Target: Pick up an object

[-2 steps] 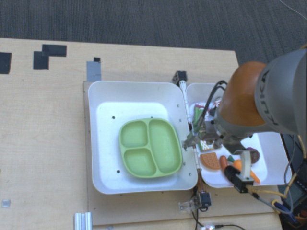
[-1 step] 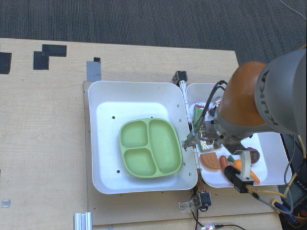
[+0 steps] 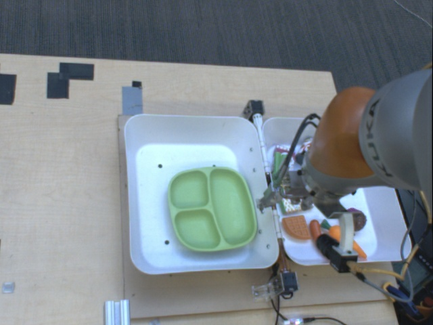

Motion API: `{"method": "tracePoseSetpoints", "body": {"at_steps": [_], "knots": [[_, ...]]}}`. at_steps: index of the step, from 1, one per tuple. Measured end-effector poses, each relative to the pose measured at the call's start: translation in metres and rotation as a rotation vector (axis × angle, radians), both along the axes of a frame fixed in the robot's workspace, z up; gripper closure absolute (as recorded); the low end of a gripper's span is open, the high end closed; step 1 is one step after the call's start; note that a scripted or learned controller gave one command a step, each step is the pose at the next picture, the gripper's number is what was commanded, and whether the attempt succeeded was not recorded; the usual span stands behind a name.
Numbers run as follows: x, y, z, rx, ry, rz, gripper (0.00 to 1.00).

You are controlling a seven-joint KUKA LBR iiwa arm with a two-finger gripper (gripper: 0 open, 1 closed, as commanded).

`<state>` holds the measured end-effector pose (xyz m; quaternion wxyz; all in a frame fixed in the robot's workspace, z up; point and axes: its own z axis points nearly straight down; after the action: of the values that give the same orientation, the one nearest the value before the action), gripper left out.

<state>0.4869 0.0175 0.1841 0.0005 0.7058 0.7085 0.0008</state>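
Gripper (image 3: 281,202) just above orange waffle toy (image 3: 295,227)

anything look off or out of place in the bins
Nothing stands out. The green divided tray lies flat in the left bin, a little askew to its walls. Small toy foods lie loose in the right bin.

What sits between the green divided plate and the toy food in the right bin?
In the camera view, the two bins' adjoining white walls separate the green plate from the toy food; the gripper hangs just beyond them.
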Motion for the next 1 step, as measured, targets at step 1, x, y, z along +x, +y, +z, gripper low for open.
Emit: {"method": "tracePoseSetpoints", "body": {"at_steps": [1], "knots": [[0.0, 0.0, 0.0, 0.0, 0.0, 0.0, 0.0]]}}
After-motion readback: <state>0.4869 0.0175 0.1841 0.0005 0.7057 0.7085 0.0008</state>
